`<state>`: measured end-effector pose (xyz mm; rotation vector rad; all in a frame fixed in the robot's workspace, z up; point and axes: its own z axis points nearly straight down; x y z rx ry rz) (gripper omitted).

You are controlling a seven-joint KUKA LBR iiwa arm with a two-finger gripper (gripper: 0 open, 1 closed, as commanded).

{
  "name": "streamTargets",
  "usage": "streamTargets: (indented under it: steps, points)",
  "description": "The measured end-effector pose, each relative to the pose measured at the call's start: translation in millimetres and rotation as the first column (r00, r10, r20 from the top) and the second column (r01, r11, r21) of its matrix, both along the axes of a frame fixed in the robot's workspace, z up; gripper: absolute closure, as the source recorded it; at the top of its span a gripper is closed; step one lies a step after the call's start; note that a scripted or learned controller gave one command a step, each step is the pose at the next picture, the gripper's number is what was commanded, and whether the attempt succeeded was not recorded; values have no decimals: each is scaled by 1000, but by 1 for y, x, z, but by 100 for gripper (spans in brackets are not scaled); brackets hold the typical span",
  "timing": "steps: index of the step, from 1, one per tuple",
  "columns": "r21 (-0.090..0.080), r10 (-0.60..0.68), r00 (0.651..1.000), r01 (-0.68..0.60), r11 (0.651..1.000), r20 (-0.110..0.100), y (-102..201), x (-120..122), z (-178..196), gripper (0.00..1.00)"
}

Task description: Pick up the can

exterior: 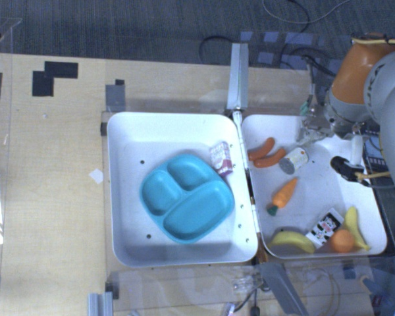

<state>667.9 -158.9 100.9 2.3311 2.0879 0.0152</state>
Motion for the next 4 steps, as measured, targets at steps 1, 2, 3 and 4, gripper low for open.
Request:
streamTargets:
  steps: [1,2,3,4]
  points:
    - [0,0,1000,0,1000,0,0,0,0,0]
    - [2,-2,1000,2,1000,-9,21,3,-14,0]
    - [3,-201,980,201,980,-10,10,-3,-15,0]
    - [4,-196,981,196,981,-2,11,1,0,100]
